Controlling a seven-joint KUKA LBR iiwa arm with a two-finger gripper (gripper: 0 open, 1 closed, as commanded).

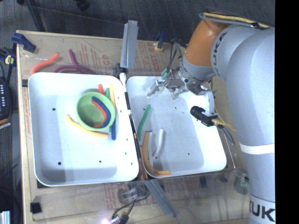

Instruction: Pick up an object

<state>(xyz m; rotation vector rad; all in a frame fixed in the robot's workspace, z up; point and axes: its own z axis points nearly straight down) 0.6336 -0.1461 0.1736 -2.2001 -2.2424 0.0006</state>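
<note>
**benchwatcher:** Two white bins on a plywood bench (70, 197) over dark carpet (140, 3). Left bin (51, 162): green bowl (96, 111) with coloured sticks.

**kuka_fan:** Right bin (205, 155) has a green stick (144, 118), white piece (160, 141) and orange strip (148, 158). Gripper (163, 88) hangs over its far edge, prongs spread, nothing between them.

Bowl (96, 110) w/ sticks in left bin (46, 162); three sticks (150, 146) in right bin (205, 157), gripper (164, 88) above its rear.
</note>
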